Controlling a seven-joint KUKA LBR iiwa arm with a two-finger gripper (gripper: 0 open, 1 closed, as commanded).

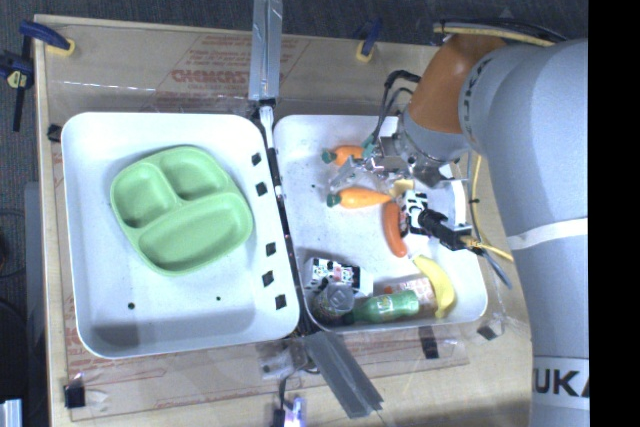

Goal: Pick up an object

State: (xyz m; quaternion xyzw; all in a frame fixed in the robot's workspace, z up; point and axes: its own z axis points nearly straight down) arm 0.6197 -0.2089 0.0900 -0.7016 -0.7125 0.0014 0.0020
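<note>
- Reaching in from the right, grey arm w/ orange band hangs over the right bin [300,140]; gripper [385,167] sits low among the toys at the bin's upper middle.
- Gripper state: can't tell, too cluttered.
- Carrot [362,198] lies just beside the gripper; 2nd small carrot [345,155] above it; orange-red sausage [395,228] to the lower right.
- Banana [437,283], green bottle [385,306] & grey can [337,298] along the near wall.
- Left bin [100,315] holds a green divided plate [180,207]; both bins on the worktop [150,65].
</note>
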